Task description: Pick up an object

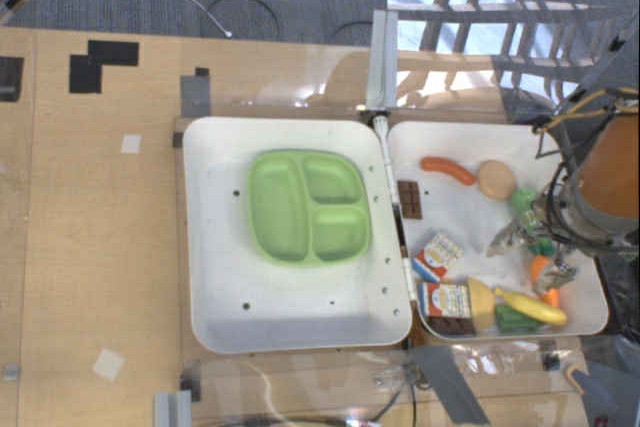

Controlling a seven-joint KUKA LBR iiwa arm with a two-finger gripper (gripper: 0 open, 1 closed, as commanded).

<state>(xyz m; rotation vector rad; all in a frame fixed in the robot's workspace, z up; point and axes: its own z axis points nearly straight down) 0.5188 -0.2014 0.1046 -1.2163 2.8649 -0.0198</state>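
Note:
My gripper (533, 251) hangs low over the right side of the right bin (452, 147), under the grey arm with its orange band (608, 177). Its metal fingers (503, 238) stand spread, so it is open, and nothing is clearly held between them. A green toy (523, 202) and a small orange carrot (541, 267) lie right at the fingers, partly hidden by the wrist. Also in this bin are a red sausage (448, 171), a tan bun (496, 179), a brown chocolate bar (409, 199), a small carton (436, 256), a printed box (446, 300), a banana (531, 306) and a green pepper (513, 320).
The left bin (215, 215) holds a green divided plate (306, 207). A metal divider (383, 155) runs between the two bins. A metal frame (480, 25) stands behind the right bin. The wooden bench (90, 235) extends to the left.

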